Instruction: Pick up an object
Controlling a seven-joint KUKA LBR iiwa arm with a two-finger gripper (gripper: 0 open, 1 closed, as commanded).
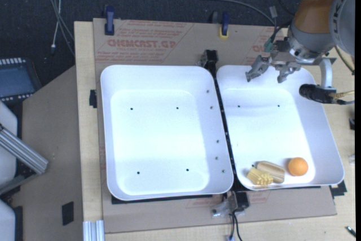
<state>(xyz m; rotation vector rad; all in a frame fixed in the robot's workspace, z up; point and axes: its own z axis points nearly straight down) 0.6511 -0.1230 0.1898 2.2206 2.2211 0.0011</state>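
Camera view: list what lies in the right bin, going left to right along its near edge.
Yellow corn cob piece → tan bread-like roll → orange ball, all along the near wall of the right bin. The corn touches the roll; the ball sits apart.

Two white bins sit side by side on the tabletop. The arm's hand hangs over the far edge of the right bin, its two fingers spread apart with nothing between them. At that bin's near edge lie an orange ball, a tan roll and a yellow corn piece.
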